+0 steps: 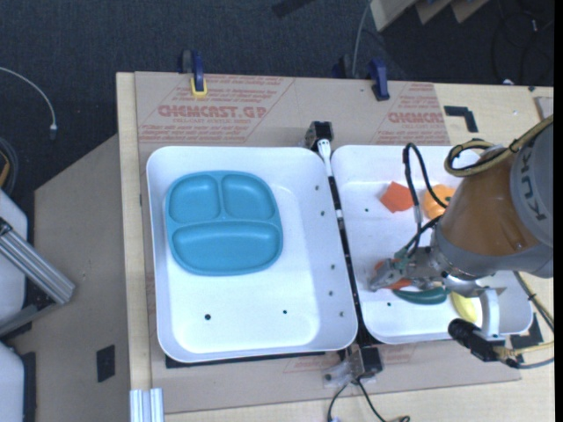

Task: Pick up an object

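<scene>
The grey metal two-finger gripper (384, 277) is seen low in the smooth right white bin (369, 319), fingers indistinct, above a half-hidden teal curved piece (424, 296).

The scene is viewed from a single fixed camera set above the brown board worktop (264, 104), looking down at a slant from a moderate height. Both shallow white plastic bins are taken in whole, the left bin (308, 262) and the right bin (361, 183), with dark carpeted floor (132, 25) framed beyond. The grey arm with the orange band (493, 209) is seen entering from the right edge.
</scene>
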`<move>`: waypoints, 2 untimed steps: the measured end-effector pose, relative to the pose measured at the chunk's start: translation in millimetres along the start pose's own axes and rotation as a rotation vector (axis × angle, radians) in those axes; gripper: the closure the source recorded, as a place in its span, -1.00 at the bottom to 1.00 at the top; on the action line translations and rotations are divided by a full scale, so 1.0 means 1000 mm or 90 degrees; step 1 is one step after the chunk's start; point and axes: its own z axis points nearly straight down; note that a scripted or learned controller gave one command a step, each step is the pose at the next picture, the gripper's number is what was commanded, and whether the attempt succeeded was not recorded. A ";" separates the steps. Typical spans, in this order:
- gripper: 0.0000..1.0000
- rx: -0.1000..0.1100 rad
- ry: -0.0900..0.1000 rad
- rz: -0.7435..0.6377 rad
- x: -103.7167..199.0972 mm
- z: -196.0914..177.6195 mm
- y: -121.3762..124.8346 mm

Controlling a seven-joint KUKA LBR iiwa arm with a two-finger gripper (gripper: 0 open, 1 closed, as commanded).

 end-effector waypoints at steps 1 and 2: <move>1.00 -0.003 0.000 0.000 0.001 -0.011 0.001; 1.00 -0.006 -0.002 -0.001 0.001 -0.074 -0.001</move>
